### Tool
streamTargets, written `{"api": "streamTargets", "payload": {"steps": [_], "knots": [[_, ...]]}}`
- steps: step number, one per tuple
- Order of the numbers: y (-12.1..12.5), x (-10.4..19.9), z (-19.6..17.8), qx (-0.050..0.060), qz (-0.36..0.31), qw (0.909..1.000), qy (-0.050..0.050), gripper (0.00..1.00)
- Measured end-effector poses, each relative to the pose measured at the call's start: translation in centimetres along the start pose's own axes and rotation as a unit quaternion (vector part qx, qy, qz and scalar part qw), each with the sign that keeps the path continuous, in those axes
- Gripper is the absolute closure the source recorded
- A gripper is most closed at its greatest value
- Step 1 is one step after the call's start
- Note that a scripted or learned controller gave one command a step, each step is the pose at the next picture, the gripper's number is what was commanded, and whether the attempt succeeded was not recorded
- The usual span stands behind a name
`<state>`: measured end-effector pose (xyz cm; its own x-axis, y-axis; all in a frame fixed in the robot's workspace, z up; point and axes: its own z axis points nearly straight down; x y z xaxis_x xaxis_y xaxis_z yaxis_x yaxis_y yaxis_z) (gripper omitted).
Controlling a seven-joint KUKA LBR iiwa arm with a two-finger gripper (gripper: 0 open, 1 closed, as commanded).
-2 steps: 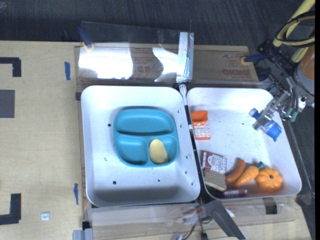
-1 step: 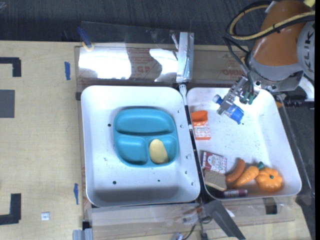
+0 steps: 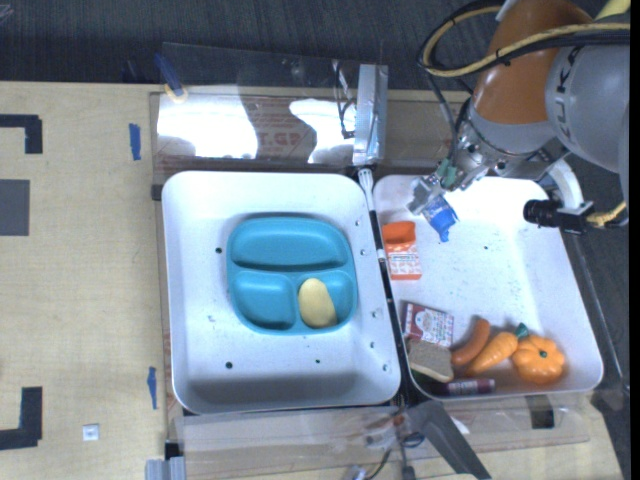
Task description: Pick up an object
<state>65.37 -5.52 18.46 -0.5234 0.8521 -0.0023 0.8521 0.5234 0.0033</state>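
My gripper point(image 3: 437, 205) hangs over the far left corner of the right bin point(image 3: 520, 268), with a small blue piece showing at its tip. Just below it lies an orange-and-white carton point(image 3: 402, 251) against the bin's left wall. Along the near edge sit a red-and-white packet point(image 3: 427, 323), a brown sponge-like block point(image 3: 432, 361), a sausage point(image 3: 470, 340), a carrot point(image 3: 497, 349) and a small orange pumpkin point(image 3: 540, 358). None of these touches the gripper.
The left bin point(image 3: 190, 268) holds a blue divided plate point(image 3: 285, 258) with a yellow egg-shaped thing point(image 3: 317, 302) in its near right compartment. A dark pen point(image 3: 470, 386) lies at the right bin's near rim. A clear panel point(image 3: 270, 108) stands behind the bins.
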Motion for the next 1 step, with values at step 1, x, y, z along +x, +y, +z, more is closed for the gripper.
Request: {"api": "streamTargets", "payload": {"steps": [1], "knots": [[1.66,0.97,-0.04,0.000,0.177,0.9842,0.000,1.00]]}}
